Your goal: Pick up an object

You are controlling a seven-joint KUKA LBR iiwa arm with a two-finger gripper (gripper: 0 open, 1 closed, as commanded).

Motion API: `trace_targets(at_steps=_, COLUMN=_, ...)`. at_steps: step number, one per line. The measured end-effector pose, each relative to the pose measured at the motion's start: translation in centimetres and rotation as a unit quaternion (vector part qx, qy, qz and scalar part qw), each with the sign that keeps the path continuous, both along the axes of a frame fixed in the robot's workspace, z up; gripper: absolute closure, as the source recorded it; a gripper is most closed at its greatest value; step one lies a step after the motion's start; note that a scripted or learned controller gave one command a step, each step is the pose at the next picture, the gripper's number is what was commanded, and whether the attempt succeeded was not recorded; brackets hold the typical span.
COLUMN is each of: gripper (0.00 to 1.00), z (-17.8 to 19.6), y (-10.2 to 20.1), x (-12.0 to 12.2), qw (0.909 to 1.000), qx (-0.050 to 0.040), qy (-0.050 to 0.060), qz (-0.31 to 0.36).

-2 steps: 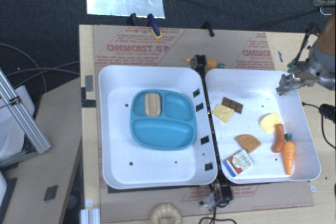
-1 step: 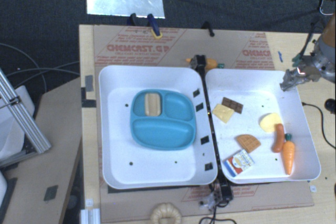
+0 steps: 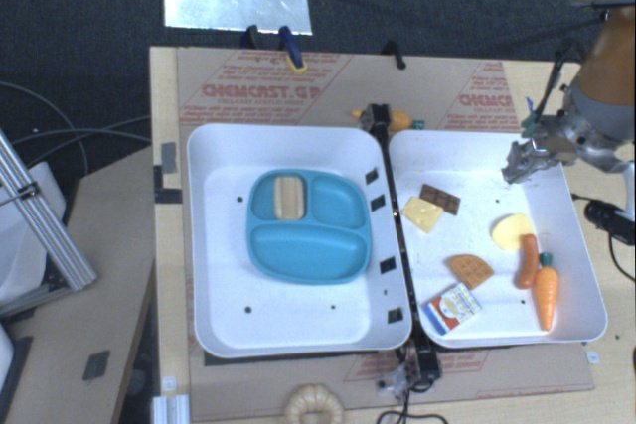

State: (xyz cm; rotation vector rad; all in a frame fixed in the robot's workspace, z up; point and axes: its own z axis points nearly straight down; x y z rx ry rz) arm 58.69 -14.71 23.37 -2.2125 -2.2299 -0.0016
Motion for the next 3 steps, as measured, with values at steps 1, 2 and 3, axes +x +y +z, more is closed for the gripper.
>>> trace_targets(at_steps=1, gripper=1.00, z=-0.9, y=5.3, x=-2.9, qw=1.0000, qx=0.0003, qy=0.001, qz=0.000)
trace_targets(at_steps=2, gripper=1.00, z=-1.1, y=10.3, x=-4.0, qw=1.0000, qx=0.0003, qy=0.000, qz=0.001)
trace_targets(at_steps=3, gripper=1.00, z=-1.7, y=15.2, x=-6.8, qw=1.0000, qx=0.0004, qy=0.001, qz=0.000)
